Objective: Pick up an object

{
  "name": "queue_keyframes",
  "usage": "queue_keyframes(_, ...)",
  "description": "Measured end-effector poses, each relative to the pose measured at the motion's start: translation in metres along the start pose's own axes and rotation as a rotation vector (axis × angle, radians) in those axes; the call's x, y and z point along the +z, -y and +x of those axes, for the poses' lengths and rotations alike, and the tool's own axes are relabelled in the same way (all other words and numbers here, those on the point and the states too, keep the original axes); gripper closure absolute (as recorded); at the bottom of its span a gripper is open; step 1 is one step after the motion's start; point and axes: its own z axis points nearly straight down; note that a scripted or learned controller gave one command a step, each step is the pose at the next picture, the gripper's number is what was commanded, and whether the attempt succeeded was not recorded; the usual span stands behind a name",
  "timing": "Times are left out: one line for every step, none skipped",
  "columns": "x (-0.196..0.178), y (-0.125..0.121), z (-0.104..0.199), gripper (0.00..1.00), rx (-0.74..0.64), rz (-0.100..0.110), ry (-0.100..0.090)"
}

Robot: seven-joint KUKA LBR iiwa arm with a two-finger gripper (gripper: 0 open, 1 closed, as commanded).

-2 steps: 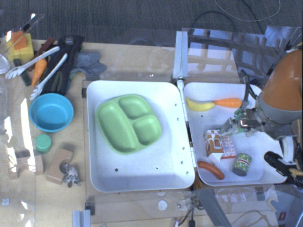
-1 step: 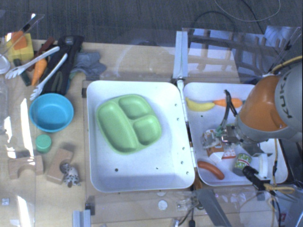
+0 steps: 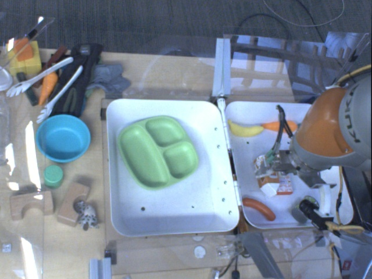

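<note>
Gripper (image 3: 268, 166) hovers low in my right bin (image 3: 247, 156) over a small carton (image 3: 278, 185); whether it grips, I cannot tell. I judge the grasp step underway; next calls for a straight lift. Banana (image 3: 245, 129), carrot (image 3: 273, 126) and sausage (image 3: 259, 208) lie near, walls close.

Gripper (image 3: 273, 166) is low in the right bin (image 3: 247, 150), hemmed in. A small carton (image 3: 278, 185) sits just below it, a sausage (image 3: 258, 208) further down, and a banana (image 3: 246, 129) and carrot (image 3: 272, 126) above. Open floor lies to its left, up to the bin wall.
</note>
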Motion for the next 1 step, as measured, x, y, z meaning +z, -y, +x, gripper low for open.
queue_keyframes(-0.0951, -0.0079, 0.0384, 1.0, -0.02, 0.027, -0.001)
